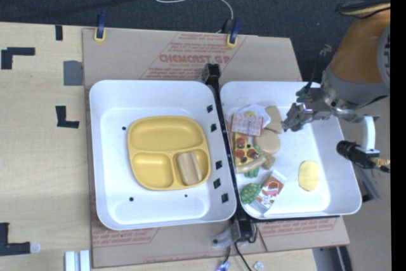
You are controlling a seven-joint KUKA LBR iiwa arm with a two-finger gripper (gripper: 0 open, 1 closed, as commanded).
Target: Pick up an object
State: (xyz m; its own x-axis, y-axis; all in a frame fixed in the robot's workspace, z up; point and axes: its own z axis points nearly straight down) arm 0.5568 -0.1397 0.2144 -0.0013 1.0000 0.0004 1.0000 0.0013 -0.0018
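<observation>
White bin (346,197) on the right holds our pile of food toys (254,143) — the gripper (293,120) hovers just beside it, whether clenched we cannot tell. We judge this the approach step; next we need a descent onto one piece.
</observation>
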